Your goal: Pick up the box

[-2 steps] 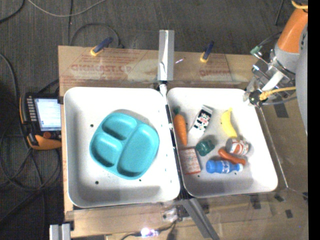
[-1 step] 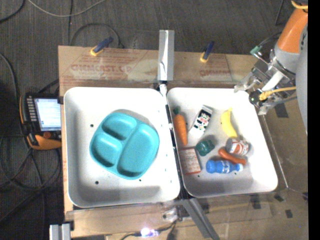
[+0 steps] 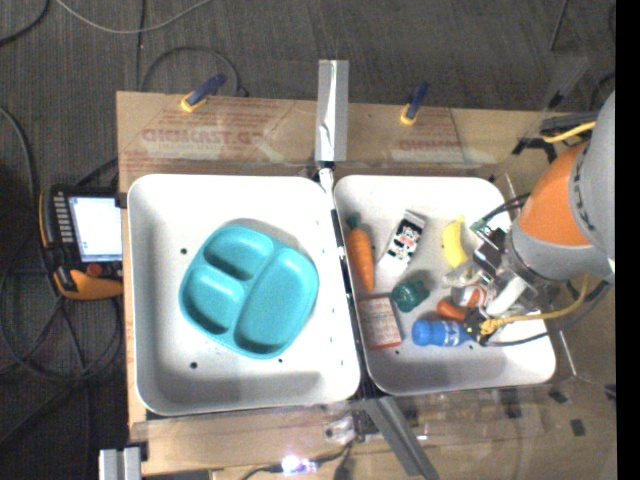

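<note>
Fingers (image 3: 487, 290) sit low over the right bin (image 3: 520, 368), near its right wall, among a cluster of small items; whether they are spread or pressed together cannot be told, since wrist hardware and cables cover them. Nothing is visibly pinched between them. Grey arm with orange band (image 3: 555, 208) enters from the right edge of the bench (image 3: 250, 128) and bends down into this bin. Box (image 3: 380, 322), a flat pale carton with a reddish printed face, lies flat at the left wall of the right bin, toward the front, well apart from the fingers. Carrot (image 3: 360, 255) lies just behind the box, along the same left wall. White-and-black packet (image 3: 405, 237) rests tilted near the bin's back middle. Banana (image 3: 455, 242) lies toward the back right, beside the wrist. Teal lump (image 3: 410, 294) sits mid-bin, just right of the box. Blue bottle (image 3: 440, 333) lies on its side toward the front, near the fingers. Left bin (image 3: 160, 368) carries a turquoise divided plate (image 3: 250, 288) at its centre, tilted slantwise. Two clamps (image 3: 203, 91) grip the cardboard at the bench's back edge.
</note>
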### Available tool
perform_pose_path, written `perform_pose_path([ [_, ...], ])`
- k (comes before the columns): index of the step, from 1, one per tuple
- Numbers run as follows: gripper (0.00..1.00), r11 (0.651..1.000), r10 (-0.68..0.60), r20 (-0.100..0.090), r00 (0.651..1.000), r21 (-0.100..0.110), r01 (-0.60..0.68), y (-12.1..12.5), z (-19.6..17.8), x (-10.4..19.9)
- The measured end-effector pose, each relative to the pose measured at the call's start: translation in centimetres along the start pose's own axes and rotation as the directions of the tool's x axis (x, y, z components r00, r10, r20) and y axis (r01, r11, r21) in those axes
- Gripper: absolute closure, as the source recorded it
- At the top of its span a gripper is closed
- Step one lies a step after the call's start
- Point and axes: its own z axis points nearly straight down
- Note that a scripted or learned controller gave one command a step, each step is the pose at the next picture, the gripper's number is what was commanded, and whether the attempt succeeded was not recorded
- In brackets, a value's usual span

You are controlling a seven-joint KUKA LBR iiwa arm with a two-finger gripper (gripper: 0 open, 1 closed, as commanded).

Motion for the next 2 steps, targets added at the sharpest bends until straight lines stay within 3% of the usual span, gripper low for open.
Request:
perform_pose_path([
  [1, 1.00, 1.000, 0.000, 0.004, 1.000, 0.007, 0.000, 0.03, -0.47, -0.05],
  [2, 0.00, 1.000, -0.001, 0.004, 1.000, 0.007, 0.001, 0.02, -0.47, -0.05],
])
